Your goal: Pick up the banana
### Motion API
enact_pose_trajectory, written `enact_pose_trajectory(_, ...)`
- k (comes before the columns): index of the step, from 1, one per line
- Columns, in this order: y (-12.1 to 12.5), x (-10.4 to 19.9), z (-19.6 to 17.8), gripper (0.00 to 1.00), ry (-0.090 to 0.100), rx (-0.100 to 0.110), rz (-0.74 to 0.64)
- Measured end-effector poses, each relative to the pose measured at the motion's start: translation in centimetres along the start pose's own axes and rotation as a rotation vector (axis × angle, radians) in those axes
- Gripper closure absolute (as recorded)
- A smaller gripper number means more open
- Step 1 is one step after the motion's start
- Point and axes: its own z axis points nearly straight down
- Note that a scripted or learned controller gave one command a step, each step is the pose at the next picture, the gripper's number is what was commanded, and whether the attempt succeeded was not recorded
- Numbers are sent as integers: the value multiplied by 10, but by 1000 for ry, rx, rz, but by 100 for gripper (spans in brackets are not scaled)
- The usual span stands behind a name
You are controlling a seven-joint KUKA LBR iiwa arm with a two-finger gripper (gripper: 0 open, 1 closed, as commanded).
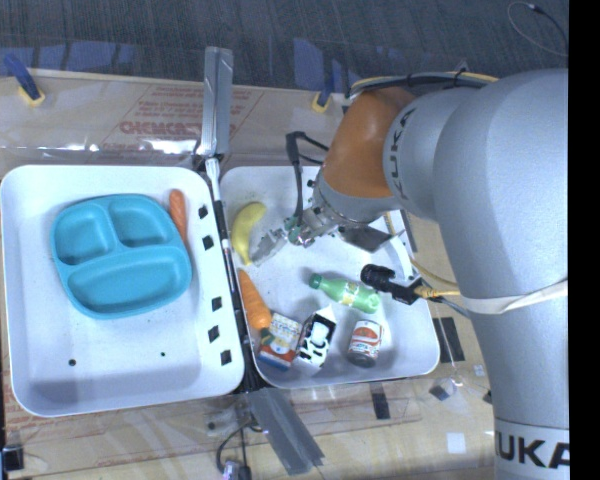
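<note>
You are looking down at two bins from the camera view. The gripper (270,242) is hanging low in the right bin (420,353), near its rear left corner, with its tips just right of the banana (245,229). Its fingers are looking slightly parted, and nothing is sitting between them.

The banana is lying against the left wall of the right bin, toward the rear, curving along that wall. That is where your risk is coming from: the fruit is pressing close to the wall, so one finger may be landing on the rim or on top of the banana rather than beside it. A closing finger may also be pushing the banana along the wall and rolling it out of the grasp. A carrot (255,302) is lying just in front of the banana along the same wall, and a sideways nudge could be dragging it too.

The right bin is also carrying a green bottle (344,291) near its middle, and a carton (279,341), a black-and-white box (319,339) and a can (365,341) along its front edge.

The left bin (40,388) is holding a blue tray (120,253) in its rear half, with a second carrot (179,215) lying by the tray's right edge.
</note>
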Motion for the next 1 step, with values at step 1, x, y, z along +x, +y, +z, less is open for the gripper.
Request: enact_pose_trajectory(1,47,-20,-1,0,-2,-2,-49)
